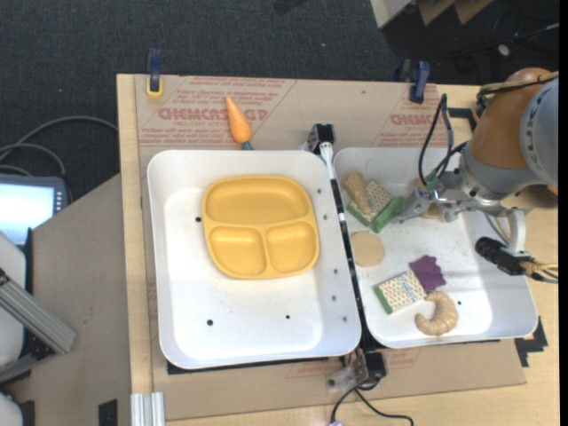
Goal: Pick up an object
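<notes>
My gripper [414, 209] is low over the upper middle of the right bin [506, 327], reaching in from the right. Its tip meets the right end of a green stick-shaped piece [385, 214], which lies slanted against a beige textured block [360, 191]. Below them lie a round tan cookie [366, 249], a purple piece [429, 272], a cream block with a green edge [401, 291] and a tan croissant [437, 315]. The view does not show whether the green piece is held.
The left bin [177, 264] holds a yellow divided plate [261, 225]. An orange carrot [237, 120] lies on the bench behind the left bin. The grey and orange arm [519, 140] crosses the right bin's far right corner.
</notes>
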`<state>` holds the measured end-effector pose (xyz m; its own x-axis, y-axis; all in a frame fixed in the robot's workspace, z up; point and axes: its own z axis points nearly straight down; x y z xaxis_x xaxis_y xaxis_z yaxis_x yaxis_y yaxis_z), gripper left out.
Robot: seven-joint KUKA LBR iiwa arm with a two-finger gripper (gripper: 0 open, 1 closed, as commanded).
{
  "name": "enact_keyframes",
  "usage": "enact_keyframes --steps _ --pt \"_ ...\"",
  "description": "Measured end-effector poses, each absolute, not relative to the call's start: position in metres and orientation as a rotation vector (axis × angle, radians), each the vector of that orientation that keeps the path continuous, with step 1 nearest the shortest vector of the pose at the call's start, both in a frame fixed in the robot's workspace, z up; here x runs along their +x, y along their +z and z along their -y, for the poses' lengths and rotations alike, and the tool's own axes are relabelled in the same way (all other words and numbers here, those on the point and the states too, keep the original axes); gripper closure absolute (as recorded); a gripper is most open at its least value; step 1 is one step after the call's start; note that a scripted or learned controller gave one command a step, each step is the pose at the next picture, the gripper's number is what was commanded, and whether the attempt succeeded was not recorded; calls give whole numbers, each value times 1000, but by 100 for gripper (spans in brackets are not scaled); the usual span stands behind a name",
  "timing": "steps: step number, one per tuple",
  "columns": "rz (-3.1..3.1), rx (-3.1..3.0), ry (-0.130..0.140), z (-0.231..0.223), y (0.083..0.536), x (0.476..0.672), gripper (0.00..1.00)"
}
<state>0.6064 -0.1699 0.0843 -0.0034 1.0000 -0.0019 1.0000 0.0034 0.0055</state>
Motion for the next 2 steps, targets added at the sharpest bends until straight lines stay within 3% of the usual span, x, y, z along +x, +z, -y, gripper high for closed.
enact_keyframes --steps 1,2 --pt "-2251 2258 -32 194 80 659 0" --pt "-2234 2249 -49 137 80 657 0"
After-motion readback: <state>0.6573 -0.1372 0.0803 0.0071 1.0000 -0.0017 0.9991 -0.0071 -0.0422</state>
